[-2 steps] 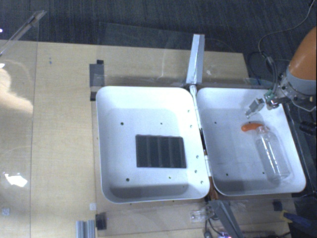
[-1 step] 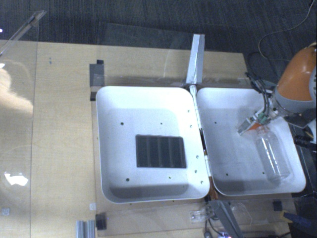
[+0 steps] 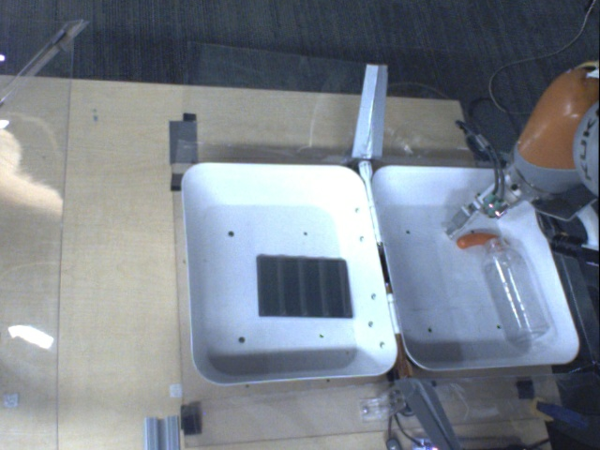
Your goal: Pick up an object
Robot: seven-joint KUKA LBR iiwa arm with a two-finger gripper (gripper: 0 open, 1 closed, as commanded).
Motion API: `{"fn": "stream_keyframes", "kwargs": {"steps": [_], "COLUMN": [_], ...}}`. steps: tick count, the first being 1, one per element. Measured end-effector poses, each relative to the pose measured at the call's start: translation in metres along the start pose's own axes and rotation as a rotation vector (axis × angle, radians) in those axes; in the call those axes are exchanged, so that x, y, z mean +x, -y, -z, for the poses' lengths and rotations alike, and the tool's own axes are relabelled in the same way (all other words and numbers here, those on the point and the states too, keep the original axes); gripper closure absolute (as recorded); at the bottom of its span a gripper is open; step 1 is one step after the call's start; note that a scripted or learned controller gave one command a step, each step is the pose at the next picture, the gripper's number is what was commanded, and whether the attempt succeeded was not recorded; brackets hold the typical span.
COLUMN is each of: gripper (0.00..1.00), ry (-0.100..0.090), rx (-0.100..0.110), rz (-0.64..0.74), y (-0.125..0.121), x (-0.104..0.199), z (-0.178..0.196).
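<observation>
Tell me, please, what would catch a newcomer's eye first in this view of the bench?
Probably the orange band on the grey arm at the upper right, above the gripper reaching into the right bin. Just below the gripper lies a clear plastic bottle with an orange cap, along that bin's right side. In the left bin, a dark ribbed rectangle stands out near the middle.

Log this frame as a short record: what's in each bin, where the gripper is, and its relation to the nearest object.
left bin: dark ribbed block lying flat near the middle
right bin: clear bottle with an orange cap, lying on its side, cap toward the bin's far side
gripper: over the right bin's far right part, just above the cap end of the bottle
grasp: nothing seen between the jaws
jaw state: cannot tell
</observation>
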State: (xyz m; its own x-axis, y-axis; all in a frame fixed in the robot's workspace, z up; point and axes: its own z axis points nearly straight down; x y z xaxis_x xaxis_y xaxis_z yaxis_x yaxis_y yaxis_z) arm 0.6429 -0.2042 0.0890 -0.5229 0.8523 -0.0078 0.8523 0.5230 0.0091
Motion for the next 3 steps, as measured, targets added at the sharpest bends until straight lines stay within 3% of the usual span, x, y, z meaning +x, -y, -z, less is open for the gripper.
{"fn": "stream_keyframes", "kwargs": {"steps": [1, 2, 3], "gripper": [0.0, 0.0, 0.0], "ry": [-0.001, -0.001, -0.001], "rx": [0.002, 0.002, 0.002], "rz": [-0.124, -0.134, -0.273], "y": [-0.035, -0.041, -0.057], "x": [0.019, 0.011, 0.037], "z": [0.047, 0.081, 0.123]}}
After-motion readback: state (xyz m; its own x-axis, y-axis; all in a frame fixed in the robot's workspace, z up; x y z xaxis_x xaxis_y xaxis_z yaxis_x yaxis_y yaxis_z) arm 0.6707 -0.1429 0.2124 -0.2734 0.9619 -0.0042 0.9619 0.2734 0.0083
